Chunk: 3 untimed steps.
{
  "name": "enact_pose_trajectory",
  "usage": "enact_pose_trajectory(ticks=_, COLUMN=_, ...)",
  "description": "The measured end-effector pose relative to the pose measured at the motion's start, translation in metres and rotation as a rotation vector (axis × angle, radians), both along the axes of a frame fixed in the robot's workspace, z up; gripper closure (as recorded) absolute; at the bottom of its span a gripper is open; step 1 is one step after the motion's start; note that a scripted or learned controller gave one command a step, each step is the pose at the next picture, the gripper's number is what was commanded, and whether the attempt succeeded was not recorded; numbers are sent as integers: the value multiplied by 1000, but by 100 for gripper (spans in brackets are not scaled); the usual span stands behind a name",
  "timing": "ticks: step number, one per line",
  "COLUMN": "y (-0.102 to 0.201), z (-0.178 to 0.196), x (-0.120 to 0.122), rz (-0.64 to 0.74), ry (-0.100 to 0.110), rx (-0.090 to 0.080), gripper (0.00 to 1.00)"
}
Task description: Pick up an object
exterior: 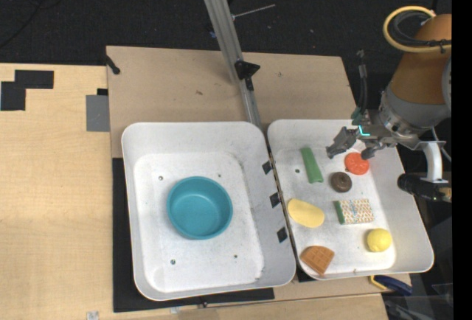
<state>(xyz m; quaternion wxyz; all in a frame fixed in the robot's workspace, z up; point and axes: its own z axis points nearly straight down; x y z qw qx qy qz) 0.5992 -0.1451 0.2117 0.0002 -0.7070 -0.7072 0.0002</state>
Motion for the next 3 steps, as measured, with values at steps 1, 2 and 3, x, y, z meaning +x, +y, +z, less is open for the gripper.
enact_pose_trajectory(ticks=1, y=0, z=0, x=0, rz=0, ry=0, rx=0, gripper=0)
enact_pose_trajectory(ticks=2, y=0, z=-43, x=2, rz=1, ry=3, rx=1, gripper=0)
enact_pose_trajectory(ticks=3, y=-4, z=-102, x=7, rz=0, ry=4, rx=0, gripper=0)
